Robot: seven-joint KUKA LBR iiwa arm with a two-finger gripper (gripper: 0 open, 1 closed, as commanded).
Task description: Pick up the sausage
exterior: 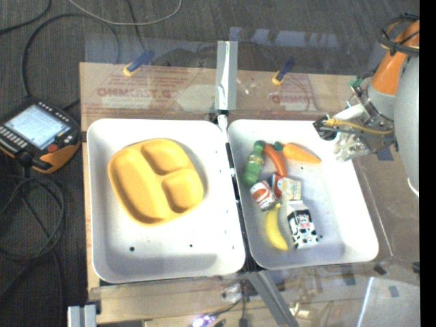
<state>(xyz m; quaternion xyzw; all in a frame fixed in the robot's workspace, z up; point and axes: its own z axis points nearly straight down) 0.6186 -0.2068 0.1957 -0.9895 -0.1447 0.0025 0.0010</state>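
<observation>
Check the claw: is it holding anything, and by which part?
Nothing is held. The claw hangs over the right bin's far right corner; the sausage lies in that bin, apart from it.

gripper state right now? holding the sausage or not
gripper: cannot be told if open or closed; nothing seen in it, sausage lies in the right bin.

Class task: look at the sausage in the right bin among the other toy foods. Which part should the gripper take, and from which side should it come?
Probably the sausage's middle, from above, fingers closing across its narrow width. It lies flat and slanted, with the green bottle close on one side and the carrot on the other, so a sideways approach looks blocked. The gripper hovers at the bin's far right corner.
</observation>
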